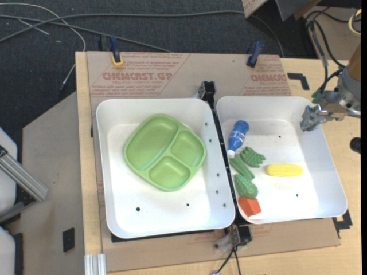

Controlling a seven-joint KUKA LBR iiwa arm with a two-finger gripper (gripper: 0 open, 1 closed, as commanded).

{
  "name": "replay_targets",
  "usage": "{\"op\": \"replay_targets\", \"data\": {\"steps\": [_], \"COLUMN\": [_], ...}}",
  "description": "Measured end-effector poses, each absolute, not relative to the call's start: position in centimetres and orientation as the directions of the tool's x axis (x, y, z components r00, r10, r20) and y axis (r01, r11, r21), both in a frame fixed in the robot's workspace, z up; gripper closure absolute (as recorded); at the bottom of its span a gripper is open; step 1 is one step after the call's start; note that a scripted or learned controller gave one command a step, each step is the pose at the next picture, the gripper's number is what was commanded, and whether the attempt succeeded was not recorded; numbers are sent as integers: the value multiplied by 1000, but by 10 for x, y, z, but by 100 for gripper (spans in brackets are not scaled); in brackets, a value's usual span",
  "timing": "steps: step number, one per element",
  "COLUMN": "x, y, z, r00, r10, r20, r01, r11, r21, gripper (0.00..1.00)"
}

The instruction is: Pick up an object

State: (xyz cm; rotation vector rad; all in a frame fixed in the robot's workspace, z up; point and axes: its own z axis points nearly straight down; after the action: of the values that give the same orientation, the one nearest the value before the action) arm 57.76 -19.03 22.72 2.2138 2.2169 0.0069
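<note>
Yellow corn [284, 170] lying in right bin [321, 153], long axis across frame, down-left of hand [310, 119] at bin's far right rim; grip state impossible to tell; nothing visibly held.

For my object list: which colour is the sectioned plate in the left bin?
Light green sectioned plastic plate, seen in the camera view.

Two bins [114, 211], one plate [165, 151], five toys [284, 170]
</note>
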Motion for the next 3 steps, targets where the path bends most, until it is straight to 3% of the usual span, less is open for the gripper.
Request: {"op": "replay_targets", "data": {"steps": [1, 3], "x": [579, 590], "y": [-191, -95], "z": [282, 274], "r00": [-1, -5], "r10": [1000, 1000], "r20": [-3, 2], "r01": [1000, 1000], "r11": [1, 5], "r21": [8, -2], "gripper": [100, 100]}}
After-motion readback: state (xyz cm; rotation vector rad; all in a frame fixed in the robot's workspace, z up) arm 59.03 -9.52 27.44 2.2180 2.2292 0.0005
